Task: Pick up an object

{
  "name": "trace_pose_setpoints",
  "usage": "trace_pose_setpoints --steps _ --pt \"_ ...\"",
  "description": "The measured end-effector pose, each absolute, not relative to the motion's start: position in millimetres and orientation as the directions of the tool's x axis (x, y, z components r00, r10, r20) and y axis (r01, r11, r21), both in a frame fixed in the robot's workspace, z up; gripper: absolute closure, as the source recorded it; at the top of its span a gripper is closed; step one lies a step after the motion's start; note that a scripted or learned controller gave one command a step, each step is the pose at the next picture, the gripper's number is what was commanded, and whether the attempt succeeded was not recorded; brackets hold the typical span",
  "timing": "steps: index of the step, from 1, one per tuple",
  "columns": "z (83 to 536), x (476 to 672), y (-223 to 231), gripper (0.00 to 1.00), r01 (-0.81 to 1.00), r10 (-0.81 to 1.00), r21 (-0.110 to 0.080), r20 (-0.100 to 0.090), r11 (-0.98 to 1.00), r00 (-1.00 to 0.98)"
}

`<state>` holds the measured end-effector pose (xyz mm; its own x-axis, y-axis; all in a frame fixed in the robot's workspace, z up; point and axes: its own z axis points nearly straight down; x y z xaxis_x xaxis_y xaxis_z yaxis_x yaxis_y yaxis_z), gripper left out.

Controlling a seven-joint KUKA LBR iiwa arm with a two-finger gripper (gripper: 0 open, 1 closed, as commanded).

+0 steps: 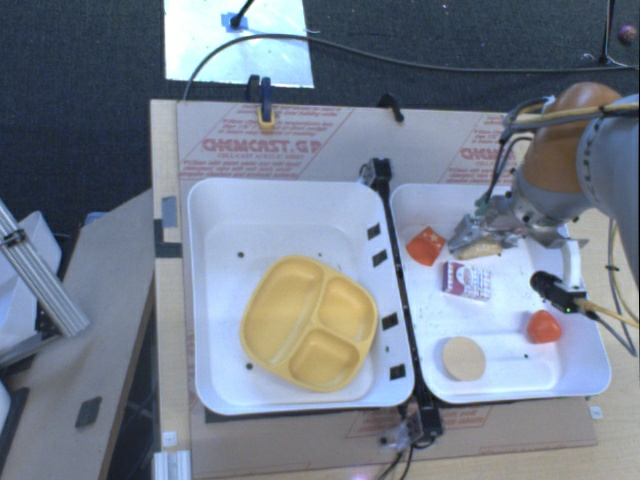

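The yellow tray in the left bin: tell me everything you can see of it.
The yellow tray is a rounded, plastic-looking divided plate with three compartments, one large and two smaller, all without contents. It lies flat and upright, turned at an angle, on the floor of the left bin, toward its front right. Only the bin floor touches it; the gripper is over the right bin.

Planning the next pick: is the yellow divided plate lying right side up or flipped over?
Right side up. The yellow divided plate in the left bin shows its three hollow compartments facing the camera.
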<state>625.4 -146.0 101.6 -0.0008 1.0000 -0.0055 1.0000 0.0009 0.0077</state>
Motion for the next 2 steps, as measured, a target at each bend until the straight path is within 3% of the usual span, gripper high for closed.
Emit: trace_pose_setpoints --steps 1,2 --pt "116 627.9 -146 1.0 1.0 1.0 0.015 -0.006 0.001 -0.001" --pt "177 635.7 -153 1.0 1.0 1.0 0.008 -0.002 0.003 -0.003"
